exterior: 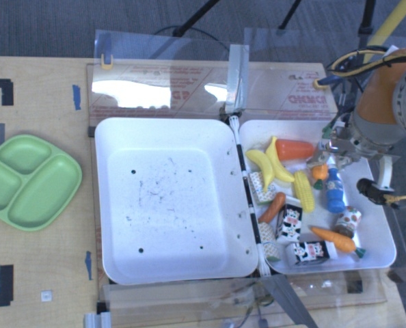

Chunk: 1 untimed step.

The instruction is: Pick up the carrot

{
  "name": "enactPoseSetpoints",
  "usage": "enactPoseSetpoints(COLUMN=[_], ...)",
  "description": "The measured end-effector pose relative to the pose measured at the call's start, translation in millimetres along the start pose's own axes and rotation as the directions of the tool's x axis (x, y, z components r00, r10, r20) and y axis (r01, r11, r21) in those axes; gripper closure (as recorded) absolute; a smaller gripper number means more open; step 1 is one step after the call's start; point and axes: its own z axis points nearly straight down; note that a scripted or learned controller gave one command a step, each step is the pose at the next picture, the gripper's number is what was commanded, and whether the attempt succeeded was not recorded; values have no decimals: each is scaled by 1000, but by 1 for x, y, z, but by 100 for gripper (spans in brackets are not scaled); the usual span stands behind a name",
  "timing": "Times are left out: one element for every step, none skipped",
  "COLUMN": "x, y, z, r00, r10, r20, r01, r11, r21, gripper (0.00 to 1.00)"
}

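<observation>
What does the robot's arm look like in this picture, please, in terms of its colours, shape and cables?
The arm is a thick rounded body, grey with a broad orange band above the wrist. Yellow and blue cables loop around its upper part. Below the wrist sits the hand, a small cluster of silver-grey metal parts. A black piece sticks out beside it.

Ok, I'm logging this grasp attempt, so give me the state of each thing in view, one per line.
gripper: low over the right bin's top, fingers hidden
carrot: lying flat near the bin's front, untouched
banana: lying in the right bin
corn cob: lying beside the banana
blue bottle: lying on its side
milk carton: toppled, by the carrot
left bin: no items inside
green divided plate: on the bench, apart from the bins
</observation>
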Motion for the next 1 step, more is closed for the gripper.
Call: enactPoseSetpoints(x=[-6], y=[-27], z=[-89], r00=[1000], r10=[8], r20=[0], r01=[-8], r11=[1000], r21=[0], gripper=[100])
